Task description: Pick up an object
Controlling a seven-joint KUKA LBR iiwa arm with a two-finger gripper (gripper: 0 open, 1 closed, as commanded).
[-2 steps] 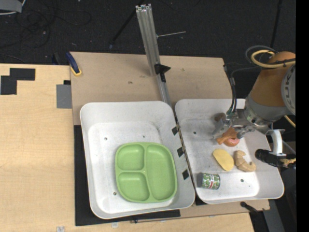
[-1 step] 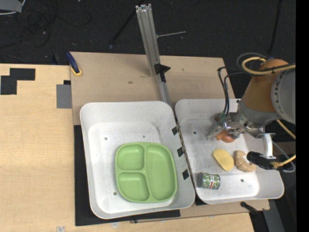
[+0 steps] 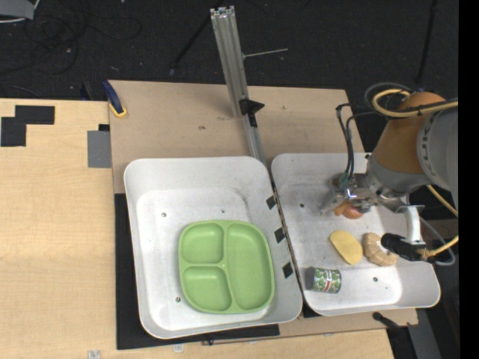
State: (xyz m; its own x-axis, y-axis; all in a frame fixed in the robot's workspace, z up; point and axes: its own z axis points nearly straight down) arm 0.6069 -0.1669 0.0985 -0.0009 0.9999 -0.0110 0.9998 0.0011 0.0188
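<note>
Our fingers (image 3: 346,197) sit low in the right bin (image 3: 299,178), reaching in under the arm (image 3: 408,144) with its orange band. We cannot tell from this view whether they are released or clenched, since the metal tips blur together. Right beneath and touching them, or very nearly, lies a small orange-red object (image 3: 349,209); whether it sits between them is unclear. Just nearer the camera from the fingers rests a yellow object (image 3: 346,246), and beside that, toward the arm's side, a tan lumpy object (image 3: 379,250). Further on from the fingers, near the bin's front edge, a small green can (image 3: 326,280) lies on its side. Well away from the fingers, across the dividing rims, the left bin (image 3: 150,193) holds a green divided plate (image 3: 225,265). Both bins rest on the counter (image 3: 52,223).
</note>
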